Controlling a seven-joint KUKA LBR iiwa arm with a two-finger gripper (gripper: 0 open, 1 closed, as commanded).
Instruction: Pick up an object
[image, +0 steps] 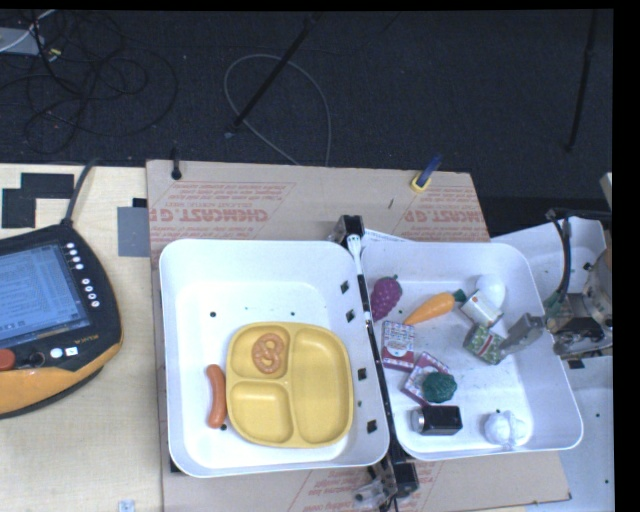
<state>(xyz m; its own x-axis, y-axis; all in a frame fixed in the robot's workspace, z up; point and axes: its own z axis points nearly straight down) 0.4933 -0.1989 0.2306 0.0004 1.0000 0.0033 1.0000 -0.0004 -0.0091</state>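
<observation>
right bin (560, 425), near edge: a white ball (502, 428) at the near right, a black block (438, 419) to its left. just beyond the block lies a green lump (437, 385), touching a red and white packet (416, 362). a second packet (397, 340) lies just beyond, beside the divider.

left bin (190, 300): a yellow tray (310, 385) with three compartments sits toward the near side. a pretzel (268, 352) lies in the far-left compartment. a sausage (216, 396) lies on the bin floor, just left of the tray.

right bin, middle: a green carton (484, 344) lies tilted. the hand (523, 331) reaches in from the right, its tip just beside the carton; whether it is spread or pressed together, one cannot tell. nothing is seen pinched.

right bin, far side: a carrot (433, 308) lies slanted, a purple grape bunch (386, 296) to its left, a white bottle (484, 303) to its right.

both bins rest on a cardboard sheet (250, 200) on the surface. a pendant (45, 310) with a lit screen lies at far left.
</observation>
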